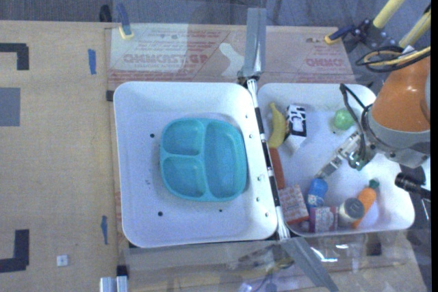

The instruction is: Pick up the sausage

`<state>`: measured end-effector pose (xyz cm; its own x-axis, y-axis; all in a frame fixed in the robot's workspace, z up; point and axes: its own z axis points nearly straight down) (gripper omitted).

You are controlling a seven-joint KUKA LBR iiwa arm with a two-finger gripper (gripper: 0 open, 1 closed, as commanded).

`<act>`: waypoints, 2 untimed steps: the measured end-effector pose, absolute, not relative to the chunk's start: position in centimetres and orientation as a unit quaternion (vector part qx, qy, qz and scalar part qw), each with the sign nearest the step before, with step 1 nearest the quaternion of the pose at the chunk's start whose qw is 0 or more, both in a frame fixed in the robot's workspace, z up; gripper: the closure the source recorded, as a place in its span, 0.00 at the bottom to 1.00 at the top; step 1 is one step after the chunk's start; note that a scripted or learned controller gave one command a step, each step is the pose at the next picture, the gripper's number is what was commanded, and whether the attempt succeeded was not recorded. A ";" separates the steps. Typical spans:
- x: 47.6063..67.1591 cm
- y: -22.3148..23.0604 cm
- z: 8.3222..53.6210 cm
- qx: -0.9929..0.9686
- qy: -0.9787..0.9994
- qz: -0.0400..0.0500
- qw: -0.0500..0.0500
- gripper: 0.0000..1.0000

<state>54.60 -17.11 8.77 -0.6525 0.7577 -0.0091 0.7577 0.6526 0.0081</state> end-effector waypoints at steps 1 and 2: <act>62.8 -13.3 8.7 0.341 0.940 -0.001 0.002 0.00; 56.2 -13.7 8.8 0.310 0.951 0.002 0.006 0.00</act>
<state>56.16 -13.73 8.79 -0.8077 0.5896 -0.0100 0.5895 0.8077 0.0065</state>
